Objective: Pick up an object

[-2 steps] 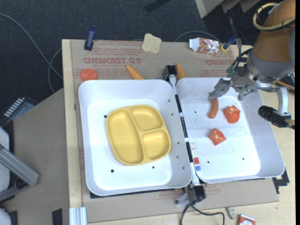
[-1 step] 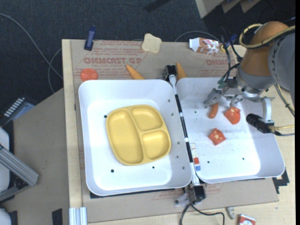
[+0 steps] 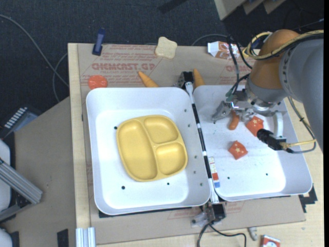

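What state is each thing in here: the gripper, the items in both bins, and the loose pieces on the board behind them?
Gripper: low in the right bin, at the orange sausage-shaped piece.
Orange sausage-shaped piece: lying on the bin floor below the gripper.
Red block: lying loose, apart from the gripper.
Orange-red block: beside the gripper, on the floor.
Yellow divided plate: flat in the left bin.
Bread slice: on the board behind the bins.

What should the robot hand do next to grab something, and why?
Probably drop straight down and close. The hand sits low in the right bin, right over a small orange piece, but nothing can be seen caught in it. The red cube lies farther off.
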Available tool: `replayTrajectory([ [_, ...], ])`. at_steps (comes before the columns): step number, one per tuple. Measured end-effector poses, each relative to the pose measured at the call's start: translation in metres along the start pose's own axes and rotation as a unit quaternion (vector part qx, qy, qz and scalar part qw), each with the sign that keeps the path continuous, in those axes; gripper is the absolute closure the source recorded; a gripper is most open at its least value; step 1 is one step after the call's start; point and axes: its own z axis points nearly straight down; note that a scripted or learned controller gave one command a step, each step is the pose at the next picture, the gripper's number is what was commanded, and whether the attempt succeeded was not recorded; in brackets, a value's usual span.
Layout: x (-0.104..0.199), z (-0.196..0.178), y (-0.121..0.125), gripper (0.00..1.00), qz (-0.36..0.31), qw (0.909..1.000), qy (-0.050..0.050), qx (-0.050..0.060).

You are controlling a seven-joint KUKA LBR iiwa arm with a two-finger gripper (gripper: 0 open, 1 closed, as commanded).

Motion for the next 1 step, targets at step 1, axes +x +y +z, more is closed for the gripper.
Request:
replayTrajectory([
  [1,-0.0004,-0.0108,0.0007,1.00,0.000,1.0000,-0.001,-0.001],
])
